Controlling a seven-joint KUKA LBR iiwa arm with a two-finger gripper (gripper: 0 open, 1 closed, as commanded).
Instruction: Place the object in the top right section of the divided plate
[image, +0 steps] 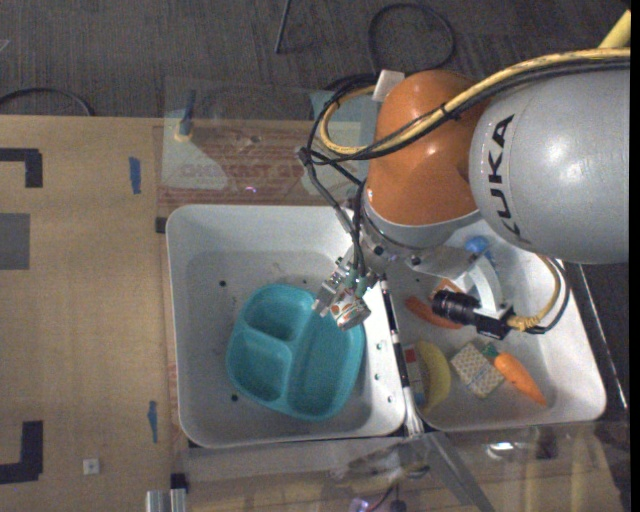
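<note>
One teal divided plate (290, 355) is seen in the left bin (200, 250), with bare floor left along the bin's far and left walls. The gripper (345, 305) is poised over the plate's far right edge; its grip cannot be told. In the right bin (585, 395), one banana (433, 370), one patterned block (476, 368) and one carrot (520, 376) are crowded near the dividing walls.

Even overhead light, slightly soft focus; mild glare on arm (545, 180); faint shadows inside bins (200, 260).
</note>
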